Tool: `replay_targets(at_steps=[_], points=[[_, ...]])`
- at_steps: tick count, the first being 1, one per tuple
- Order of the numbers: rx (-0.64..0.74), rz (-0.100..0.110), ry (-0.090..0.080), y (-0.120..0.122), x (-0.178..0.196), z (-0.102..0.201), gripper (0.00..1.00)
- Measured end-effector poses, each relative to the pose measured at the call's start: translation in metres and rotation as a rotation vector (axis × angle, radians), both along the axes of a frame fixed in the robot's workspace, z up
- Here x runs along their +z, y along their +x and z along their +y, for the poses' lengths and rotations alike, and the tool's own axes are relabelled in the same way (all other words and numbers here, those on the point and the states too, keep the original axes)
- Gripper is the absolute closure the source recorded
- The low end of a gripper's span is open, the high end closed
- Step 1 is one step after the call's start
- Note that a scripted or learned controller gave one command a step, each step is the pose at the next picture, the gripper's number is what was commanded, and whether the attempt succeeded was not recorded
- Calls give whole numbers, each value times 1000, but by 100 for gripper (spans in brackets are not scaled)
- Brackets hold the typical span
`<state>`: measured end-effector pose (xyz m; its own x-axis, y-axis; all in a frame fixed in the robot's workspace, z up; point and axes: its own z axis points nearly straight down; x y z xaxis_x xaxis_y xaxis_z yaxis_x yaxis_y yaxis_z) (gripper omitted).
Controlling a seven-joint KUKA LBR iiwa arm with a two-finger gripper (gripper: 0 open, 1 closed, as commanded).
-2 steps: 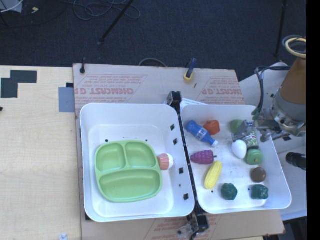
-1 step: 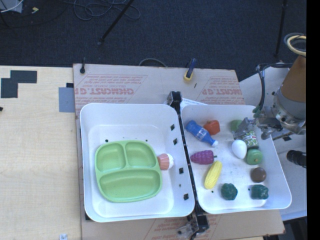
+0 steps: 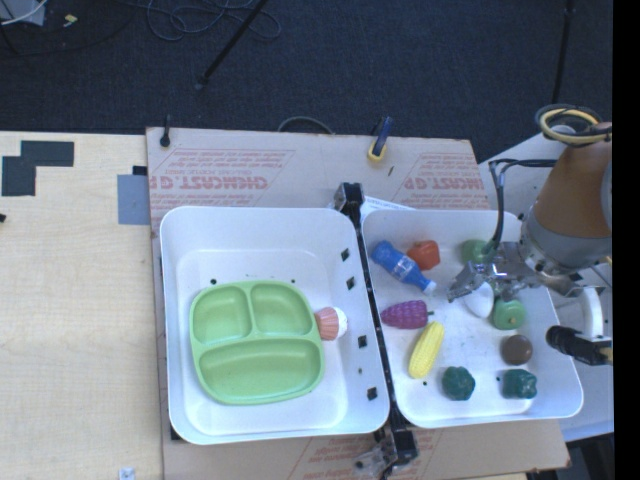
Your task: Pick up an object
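- The left bin (image 3: pixel 200 238) held a green divided tray (image 3: pixel 256 341) and a pink-white toy (image 3: pixel 331 322).
- The right bin (image 3: pixel 440 413) held a blue bottle (image 3: pixel 401 266), corn (image 3: pixel 426 349) and purple fruit (image 3: pixel 405 314).
- The gripper (image 3: pixel 487 286) hung over the right bin; whether its jaws were spread or closed could not be told.

Bench on dark carpet, lit evenly from above.

A pale wooden benchtop (image 3: pixel 70 318) fills the left side, with dark rectangular patches (image 3: pixel 38 163) near its far edge. A brown cardboard sheet (image 3: pixel 300 173) printed with mirrored red lettering lies on it, and a blue and yellow clamp (image 3: pixel 379 140) stands at the sheet's far edge. Beyond is dark blue carpet (image 3: pixel 420 58), crossed by loose cables (image 3: pixel 190 8) and a thin black rod (image 3: pixel 235 33).
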<state>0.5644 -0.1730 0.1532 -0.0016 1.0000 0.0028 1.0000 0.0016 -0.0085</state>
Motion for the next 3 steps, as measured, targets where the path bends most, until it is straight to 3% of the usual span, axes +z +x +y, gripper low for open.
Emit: replay_targets(at_steps=[1,2,3], points=[[0,-1,0,2,-64,5,0],[-5,-5,-1,2,-66,5,0],[-10,-4,-1,2,-55,3,100]])
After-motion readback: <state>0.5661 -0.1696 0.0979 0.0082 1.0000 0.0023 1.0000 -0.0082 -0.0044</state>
